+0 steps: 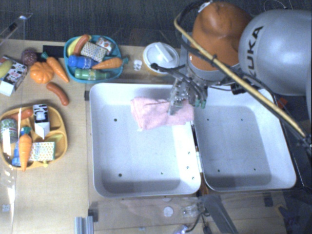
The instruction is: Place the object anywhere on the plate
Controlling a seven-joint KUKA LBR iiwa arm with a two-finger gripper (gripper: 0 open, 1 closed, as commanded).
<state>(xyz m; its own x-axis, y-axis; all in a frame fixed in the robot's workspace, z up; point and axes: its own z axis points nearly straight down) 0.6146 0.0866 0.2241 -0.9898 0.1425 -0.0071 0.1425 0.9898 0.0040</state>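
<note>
Claw sits over right end of pink cloth in left bin; grip state cannot tell. Cloth's long axis runs left-right, stretching leftward from claw. Plate unidentified.

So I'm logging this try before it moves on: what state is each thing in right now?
pink cloth: crumpled, lying in the left bin, far right part.
gripper: low over the cloth's right edge.
right bin: beside the left one, edges meeting.
white lidded cup: upright behind the bins.
</note>
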